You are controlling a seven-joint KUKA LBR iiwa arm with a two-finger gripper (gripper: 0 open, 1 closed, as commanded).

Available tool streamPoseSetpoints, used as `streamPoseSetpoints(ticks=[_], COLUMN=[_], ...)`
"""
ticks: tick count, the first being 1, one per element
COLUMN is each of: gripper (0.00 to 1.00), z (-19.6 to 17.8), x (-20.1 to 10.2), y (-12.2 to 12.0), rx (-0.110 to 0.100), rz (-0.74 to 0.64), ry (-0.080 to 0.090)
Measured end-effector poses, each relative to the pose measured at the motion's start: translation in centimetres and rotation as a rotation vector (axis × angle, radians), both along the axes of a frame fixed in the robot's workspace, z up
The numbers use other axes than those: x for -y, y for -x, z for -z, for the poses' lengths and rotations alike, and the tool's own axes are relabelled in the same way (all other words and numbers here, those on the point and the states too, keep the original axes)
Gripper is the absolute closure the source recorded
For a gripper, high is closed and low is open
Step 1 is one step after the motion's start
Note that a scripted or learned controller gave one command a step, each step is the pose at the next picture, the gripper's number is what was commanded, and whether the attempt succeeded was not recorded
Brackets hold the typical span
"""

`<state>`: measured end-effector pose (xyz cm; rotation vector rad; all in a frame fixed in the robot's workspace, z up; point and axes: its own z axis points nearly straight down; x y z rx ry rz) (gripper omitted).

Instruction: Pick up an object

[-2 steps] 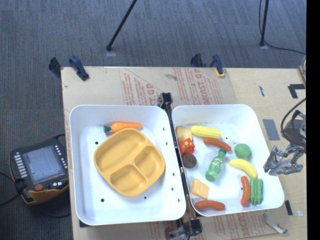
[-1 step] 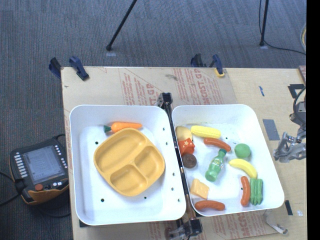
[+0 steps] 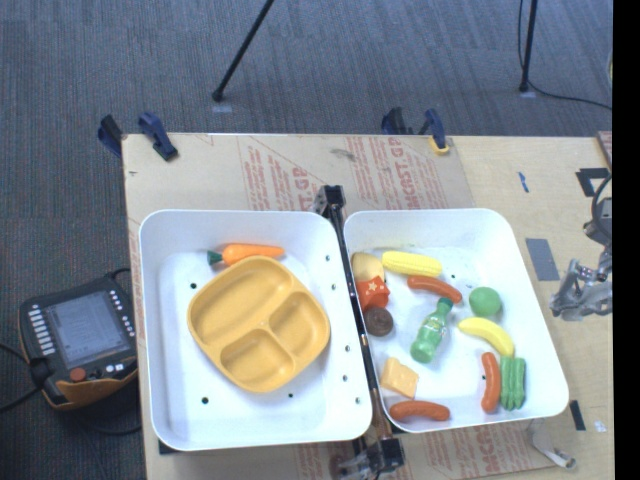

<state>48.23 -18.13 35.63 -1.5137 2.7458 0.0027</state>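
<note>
The right bin [image 3: 500, 230] holds several toy foods: a green bottle [image 3: 431, 331], a yellow corn cob [image 3: 412, 263], a banana [image 3: 487, 335], a green lime [image 3: 485, 301], a red strawberry [image 3: 373, 293], a cheese wedge [image 3: 399, 378], sausages [image 3: 435, 288] and green beans [image 3: 513, 383]. In the left bin [image 3: 165, 268] lie a yellow divided plate [image 3: 258, 323] and a carrot [image 3: 247, 253]. My gripper [image 3: 583, 296] hangs off to the right of the right bin, over the bench, apart from every object.
The two bins meet at a dark rail [image 3: 352, 298] down the middle. The cardboard-covered bench [image 3: 300, 168] is held by blue clamps [image 3: 155, 133] at its far edge. A teach pendant [image 3: 75, 338] lies on the floor at left. Tripod legs [image 3: 245, 38] stand behind.
</note>
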Motion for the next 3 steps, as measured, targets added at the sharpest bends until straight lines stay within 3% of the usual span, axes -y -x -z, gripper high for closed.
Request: streamPoseSetpoints(ticks=[1,3], gripper=[1.00,1.00], z=[-6.4,-8.5], x=[-1.5,-1.5], y=[0.2,-0.1], rx=[-0.001,0.009], rz=[0.642,0.654], ry=[0.001,-0.003])
